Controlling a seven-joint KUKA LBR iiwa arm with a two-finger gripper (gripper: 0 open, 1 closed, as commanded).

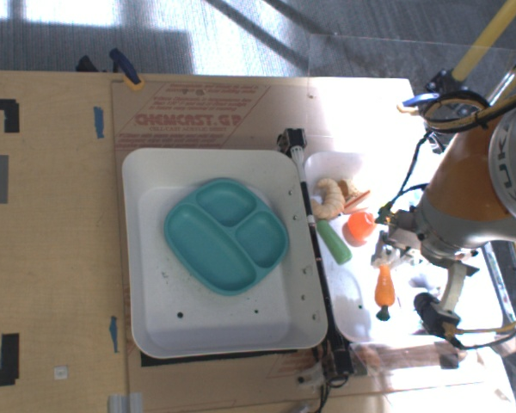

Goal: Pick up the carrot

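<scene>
We look down on a tan cardboard-covered desk (52,256) that carries two shallow white plastic bins side by side. The left bin (155,317) holds a teal plastic plate with three compartments (226,235), lying near its centre. The right bin (348,312) is washed out by strong light, so its far rim is hard to trace.

At the 12 o'clock end of the right bin we see a cluster of toy food: a tan, curled pastry-like piece (330,196), a round orange-red tomato-like ball (359,225) at 4 o'clock from it, and a green cylindrical vegetable (334,240) lying aslant just beside the bins' shared wall.

The small orange plastic carrot with a dark green tip (383,289) stands nearly upright in our view, green end toward 6 o'clock, at 5 o'clock from the red ball and apart from it.

The grey arm with its orange band (460,179) comes in from 3 o'clock. Its two-finger gripper (387,255) sits directly at 12 o'clock of the carrot, and the carrot's upper end meets the fingers (381,257). The fingers look narrow, closed about the carrot's top, with the rest of the carrot hanging free below them toward 6 o'clock.
</scene>
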